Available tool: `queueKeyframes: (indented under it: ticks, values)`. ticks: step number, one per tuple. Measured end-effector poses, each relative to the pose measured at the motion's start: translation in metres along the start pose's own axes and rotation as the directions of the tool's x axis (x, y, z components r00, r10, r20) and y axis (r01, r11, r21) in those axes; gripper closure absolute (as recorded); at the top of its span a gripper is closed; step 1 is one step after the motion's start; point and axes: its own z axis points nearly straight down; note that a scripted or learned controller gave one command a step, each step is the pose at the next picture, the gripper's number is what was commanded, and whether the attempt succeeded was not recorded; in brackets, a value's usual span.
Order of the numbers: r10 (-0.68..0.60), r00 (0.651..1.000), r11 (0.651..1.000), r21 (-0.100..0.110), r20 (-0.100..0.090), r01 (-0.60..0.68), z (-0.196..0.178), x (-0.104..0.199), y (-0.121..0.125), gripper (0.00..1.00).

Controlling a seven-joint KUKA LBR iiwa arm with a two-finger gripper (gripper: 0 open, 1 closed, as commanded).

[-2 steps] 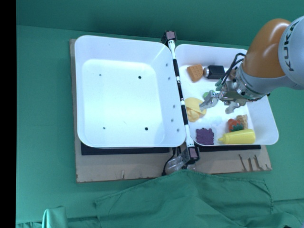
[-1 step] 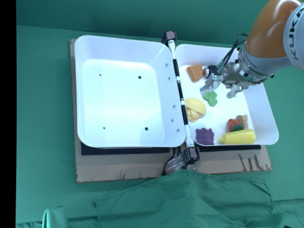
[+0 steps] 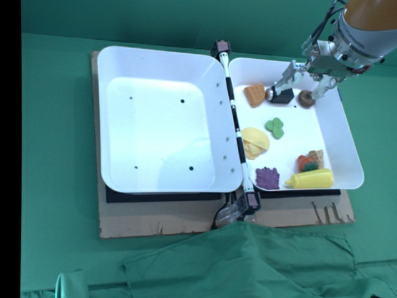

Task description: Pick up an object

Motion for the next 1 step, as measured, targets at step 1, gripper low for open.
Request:
queueKeyframes:
  ticks: [1]
  values:
    - [0.007, 1.000, 1.000, 0.021, 0.000, -0.007, 0.1016, -0.0198, -0.0007, 0.00]
